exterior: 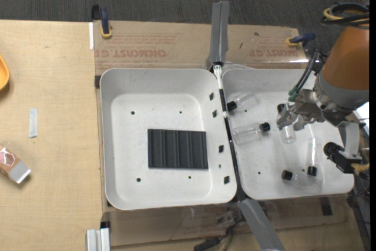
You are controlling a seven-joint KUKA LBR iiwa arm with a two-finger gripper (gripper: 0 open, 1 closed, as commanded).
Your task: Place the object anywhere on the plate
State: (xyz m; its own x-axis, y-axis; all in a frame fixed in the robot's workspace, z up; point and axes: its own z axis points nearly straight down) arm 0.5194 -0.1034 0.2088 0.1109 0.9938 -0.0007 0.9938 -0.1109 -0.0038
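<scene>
1. Camera view, looking down: the gripper hangs low over the right bin, with the arm reaching in from the right. Whether it is released or clenched I cannot tell — the wrist hides it.

2. The task's things lie in that right bin: clear vials with black caps. One vial lies near the divider at the top, a second vial just below it, a third vial stands lengthwise toward the bin's right, and a clear shape right under the gripper may be a fourth.

3. The plate — a dark ribbed rectangle — lies flat in the middle of the left bin, well apart from every vial.

4. Likely risks: the vials are round, clear and slick, so one could roll away or slip out over the divider; a drop on the ribs might roll off.

5. Count: two bins, one plate, three sure vials, one loose black cap.
</scene>
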